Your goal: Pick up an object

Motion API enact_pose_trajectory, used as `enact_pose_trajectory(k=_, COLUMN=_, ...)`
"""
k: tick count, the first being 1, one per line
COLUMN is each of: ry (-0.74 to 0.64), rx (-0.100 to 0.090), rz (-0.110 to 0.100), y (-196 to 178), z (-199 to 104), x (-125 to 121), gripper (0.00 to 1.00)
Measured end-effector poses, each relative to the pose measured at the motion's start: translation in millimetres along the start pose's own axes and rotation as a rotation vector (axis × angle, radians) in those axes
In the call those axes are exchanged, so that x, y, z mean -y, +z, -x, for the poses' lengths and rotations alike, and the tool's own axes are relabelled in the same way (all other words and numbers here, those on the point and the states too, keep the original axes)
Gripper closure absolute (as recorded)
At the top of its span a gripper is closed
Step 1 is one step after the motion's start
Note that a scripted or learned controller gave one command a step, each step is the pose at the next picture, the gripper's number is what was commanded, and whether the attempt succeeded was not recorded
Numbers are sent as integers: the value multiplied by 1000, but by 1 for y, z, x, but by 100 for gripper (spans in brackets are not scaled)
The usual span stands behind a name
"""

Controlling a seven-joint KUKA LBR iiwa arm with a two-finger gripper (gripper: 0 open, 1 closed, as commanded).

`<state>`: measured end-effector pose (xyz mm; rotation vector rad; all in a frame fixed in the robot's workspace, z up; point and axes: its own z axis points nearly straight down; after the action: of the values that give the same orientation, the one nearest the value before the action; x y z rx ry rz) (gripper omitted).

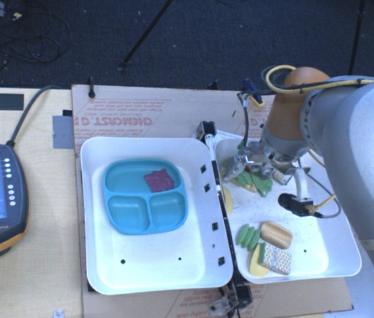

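Jaws low in right bin [346, 257] over green toy [256, 183], blue tray [134, 217] holding maroon piece [160, 179]

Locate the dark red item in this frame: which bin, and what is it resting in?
The dark red item lies in the left bin, inside the blue divided tray, in its upper compartment toward the right side.

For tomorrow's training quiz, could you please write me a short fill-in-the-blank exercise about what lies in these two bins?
1. The blue tray lies in the ____ bin.
2. The dark red piece rests in the tray's ____ compartment.
3. The gripper is above a ____ object in the right bin.

Missing words: left; largest; green
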<state>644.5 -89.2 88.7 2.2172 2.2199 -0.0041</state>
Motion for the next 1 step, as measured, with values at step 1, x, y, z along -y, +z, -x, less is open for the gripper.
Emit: enact_pose_trajectory(k=1, ry=3, rx=-3, rz=2, y=-86, z=33, x=0, gripper=0)
